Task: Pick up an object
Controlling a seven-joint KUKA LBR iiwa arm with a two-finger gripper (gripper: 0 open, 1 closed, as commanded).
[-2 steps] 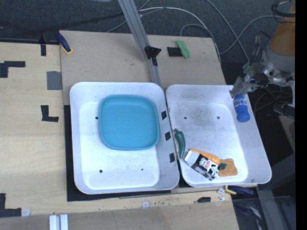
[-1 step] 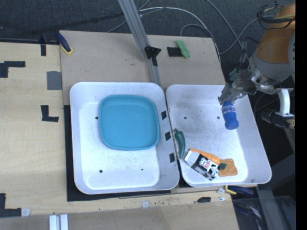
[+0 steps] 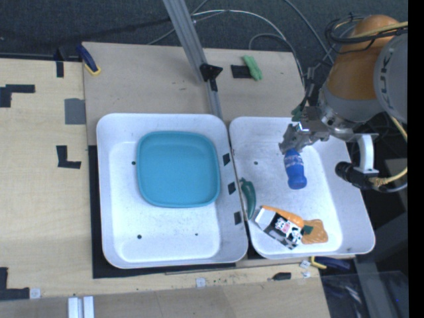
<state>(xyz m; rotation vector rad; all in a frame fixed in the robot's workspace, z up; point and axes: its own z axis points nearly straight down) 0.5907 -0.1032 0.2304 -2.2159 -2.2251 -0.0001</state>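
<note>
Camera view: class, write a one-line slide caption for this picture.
The arm's hand meets the top of a blue bottle in the right bin; a blue plate sits in the left bin.

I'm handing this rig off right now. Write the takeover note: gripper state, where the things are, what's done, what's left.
Gripper: over the right bin, at the top end of the blue bottle. Whether it grips the bottle cannot be told from this view.
Right bin: blue bottle near the middle; a green tool by the left wall; an orange and black-and-white packet and an orange piece at the near edge.
Left bin: a teal plate.
Done: the arm is at the bottle.
Left: confirm the grasp, then lift the bottle out of the bin.
</note>
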